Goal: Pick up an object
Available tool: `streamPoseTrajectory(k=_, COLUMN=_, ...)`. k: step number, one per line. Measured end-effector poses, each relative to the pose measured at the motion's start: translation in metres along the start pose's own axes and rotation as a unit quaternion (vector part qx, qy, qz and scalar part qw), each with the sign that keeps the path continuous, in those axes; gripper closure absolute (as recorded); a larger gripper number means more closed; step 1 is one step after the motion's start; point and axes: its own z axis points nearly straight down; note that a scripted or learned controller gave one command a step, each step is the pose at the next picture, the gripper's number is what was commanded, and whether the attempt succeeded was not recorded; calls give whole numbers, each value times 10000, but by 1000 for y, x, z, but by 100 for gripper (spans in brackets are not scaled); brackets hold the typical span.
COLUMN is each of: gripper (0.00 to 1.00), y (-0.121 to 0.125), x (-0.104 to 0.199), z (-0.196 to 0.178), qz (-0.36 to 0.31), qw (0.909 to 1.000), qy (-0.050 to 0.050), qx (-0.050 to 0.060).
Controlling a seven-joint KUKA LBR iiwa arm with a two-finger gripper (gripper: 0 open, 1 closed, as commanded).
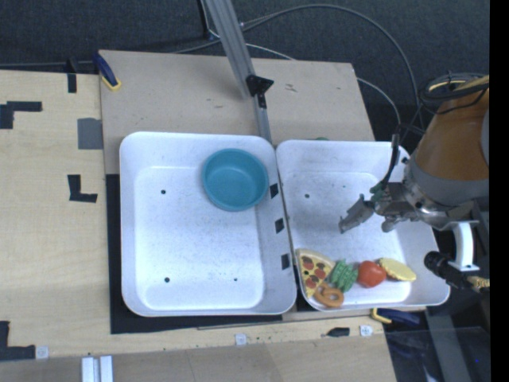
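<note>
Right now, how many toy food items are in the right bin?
4, along its near edge: pizza slice, green vegetable, tomato, yellow piece. An orange piece by the pizza may be a fifth.

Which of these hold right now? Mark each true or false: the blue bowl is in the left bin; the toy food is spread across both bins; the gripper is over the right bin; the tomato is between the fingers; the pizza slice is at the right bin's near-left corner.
1. The blue bowl is in the left bin. True.
2. The toy food is spread across both bins. False: it all lies along the near edge of the right bin.
3. The gripper is over the right bin. True.
4. The tomato is between the fingers. False: it lies on the bin floor.
5. The pizza slice is at the right bin's near-left corner. True.
</note>
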Motion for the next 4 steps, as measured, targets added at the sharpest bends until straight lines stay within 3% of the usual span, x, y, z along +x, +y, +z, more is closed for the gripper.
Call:
streamPoseTrajectory(k=2, gripper=0, y=0, x=8, z=113, qz=1, qw=10000, qy=-3, qx=-14)
streamPoseTrajectory(k=3, gripper=0, y=3, x=9, z=122, qz=-6, qw=10000, qy=2, qx=-41)
streamPoseTrajectory(k=4, gripper=100, y=3, x=8, z=113, qz=-4, qw=10000, qy=-9, qx=-34)
